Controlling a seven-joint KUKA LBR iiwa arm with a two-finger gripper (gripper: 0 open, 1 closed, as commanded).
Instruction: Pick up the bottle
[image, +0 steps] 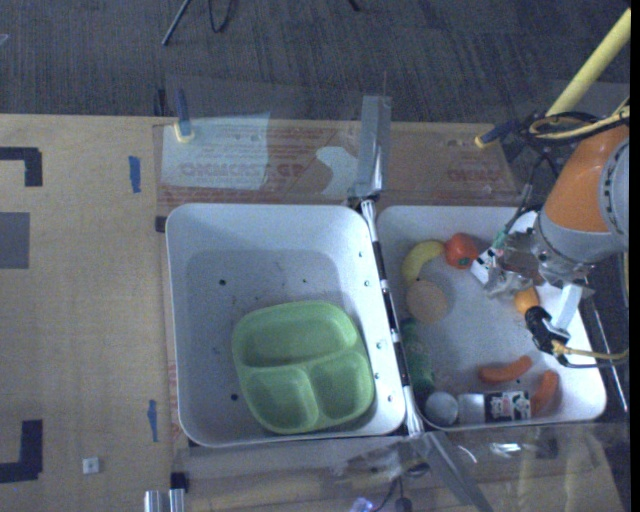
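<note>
**Gripper low over the right bin, bottle by the divider**

The arm's gripper (506, 264) hangs over the upper right part of the right bin (592, 402), above the wrist's orange band. Whether it is open or closed cannot be told, and nothing can be seen held in it. A small orange piece (527, 298) lies just beside it.

What looks like the bottle (414, 352), dark green and too small to be sure of, lies along the right bin's left wall, well apart from the gripper.

A banana (422, 258), an orange-red fruit (462, 249) and a tan round item (428, 300) sit near the bin's top. A grey ball (441, 407) and a black-and-white box (507, 406) lie at the bottom edge.

The left bin (190, 232) holds a green divided plate (300, 365).
</note>
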